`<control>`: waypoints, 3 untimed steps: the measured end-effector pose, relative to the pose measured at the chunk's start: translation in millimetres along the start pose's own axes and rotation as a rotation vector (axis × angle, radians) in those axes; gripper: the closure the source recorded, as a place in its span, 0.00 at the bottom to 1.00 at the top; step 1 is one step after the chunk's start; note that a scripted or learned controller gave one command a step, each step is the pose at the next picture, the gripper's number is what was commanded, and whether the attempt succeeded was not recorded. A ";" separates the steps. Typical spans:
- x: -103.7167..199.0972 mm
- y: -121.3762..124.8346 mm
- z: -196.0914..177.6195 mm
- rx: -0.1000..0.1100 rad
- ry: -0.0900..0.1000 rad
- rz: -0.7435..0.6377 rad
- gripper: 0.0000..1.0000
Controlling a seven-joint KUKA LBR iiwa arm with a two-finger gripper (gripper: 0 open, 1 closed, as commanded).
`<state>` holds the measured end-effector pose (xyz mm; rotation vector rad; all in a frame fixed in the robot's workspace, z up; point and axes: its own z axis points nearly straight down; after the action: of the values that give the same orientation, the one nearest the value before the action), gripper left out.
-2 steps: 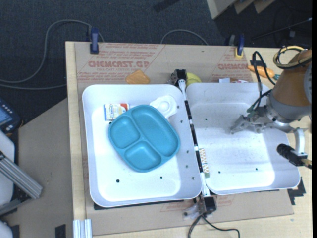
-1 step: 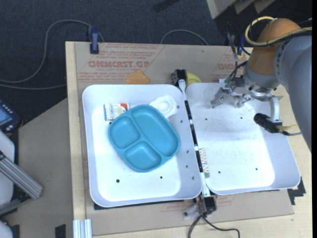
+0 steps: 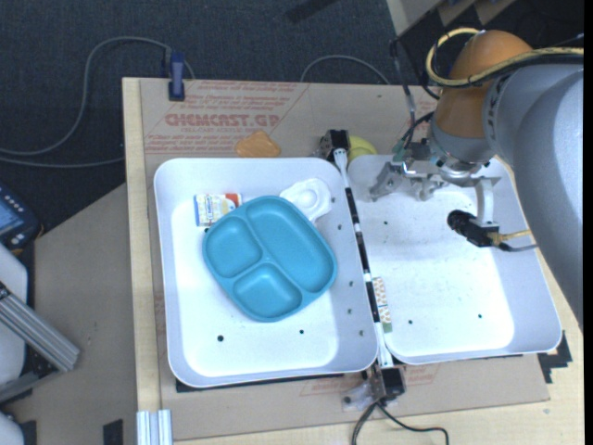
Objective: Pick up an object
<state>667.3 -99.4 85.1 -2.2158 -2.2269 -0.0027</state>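
Nearest the lens sat the blue divided plate (image 3: 269, 257) in the left bin (image 3: 185, 323), well left of the jaws and across the divider from them. Beside its upper edges lay a small printed packet (image 3: 215, 207) and a white cup-like piece (image 3: 308, 197), closer to the jaws but still in the other bin. And the gripper (image 3: 422, 180) hung low over the right bin (image 3: 463, 327), at its upper left corner; the jaws looked spread apart, nothing between them. Just beyond them, outside the bins, a yellow object (image 3: 359, 146) and an orange one (image 3: 257, 144) rested on the board (image 3: 222, 114).
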 end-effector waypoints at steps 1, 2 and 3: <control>7.9 -0.7 0.1 0.002 -0.001 0.003 0.00; 7.5 -0.7 0.2 0.002 -0.002 0.003 0.00; -16.3 -0.8 0.2 -0.001 -0.003 0.006 0.00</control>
<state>666.6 -115.7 84.9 -2.2244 -2.2219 -0.0004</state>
